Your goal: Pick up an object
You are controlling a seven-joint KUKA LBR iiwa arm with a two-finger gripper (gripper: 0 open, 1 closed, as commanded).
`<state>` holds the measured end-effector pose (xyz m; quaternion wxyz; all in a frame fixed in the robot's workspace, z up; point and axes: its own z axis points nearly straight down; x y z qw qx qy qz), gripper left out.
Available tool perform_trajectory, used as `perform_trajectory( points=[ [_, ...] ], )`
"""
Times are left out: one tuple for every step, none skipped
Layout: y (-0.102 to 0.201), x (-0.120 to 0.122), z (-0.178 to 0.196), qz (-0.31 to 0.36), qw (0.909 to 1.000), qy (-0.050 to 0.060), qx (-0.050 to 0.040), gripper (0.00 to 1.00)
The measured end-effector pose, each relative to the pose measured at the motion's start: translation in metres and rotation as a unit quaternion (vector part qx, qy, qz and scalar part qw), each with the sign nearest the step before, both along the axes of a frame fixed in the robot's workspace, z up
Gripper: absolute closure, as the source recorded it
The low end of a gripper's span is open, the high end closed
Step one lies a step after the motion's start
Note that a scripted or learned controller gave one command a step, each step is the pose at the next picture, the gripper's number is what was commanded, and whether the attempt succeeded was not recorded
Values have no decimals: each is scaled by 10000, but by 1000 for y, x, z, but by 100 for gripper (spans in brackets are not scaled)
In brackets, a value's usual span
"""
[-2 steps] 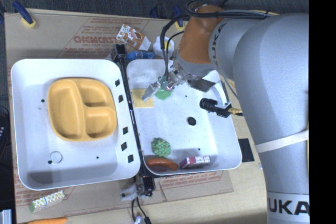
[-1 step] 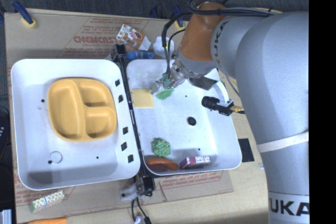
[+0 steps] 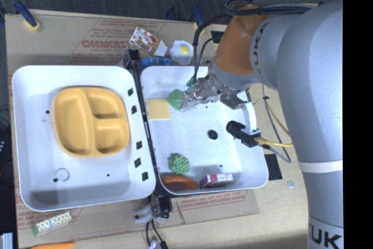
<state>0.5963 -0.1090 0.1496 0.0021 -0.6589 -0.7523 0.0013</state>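
The tabletop [image 3: 76, 44] (cardboard-covered) bore two white bins, left [image 3: 23, 125] and right [image 3: 247, 169], plus a small carton [image 3: 143, 39] behind them.

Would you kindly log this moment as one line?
pincer: right bin, beside green ball | grasp: unconfirmed | yellow tray: left bin

red lettering on the cardboard sheet [image 3: 105, 42] reads roughly "chemcast"; the arm [image 3: 317, 125] shows "uk".

The arm's wrist hides the right bin's [image 3: 256, 175] upper right corner. An orange item [image 3: 52, 245] is cut off by the bottom edge. The small box's [image 3: 217, 179] print is too small to read.
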Motion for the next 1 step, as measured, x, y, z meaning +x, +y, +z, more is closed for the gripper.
perform_trajectory(
  points=[
    [0, 0, 0, 2, 10000, 2, -1, 0]
  ],
)
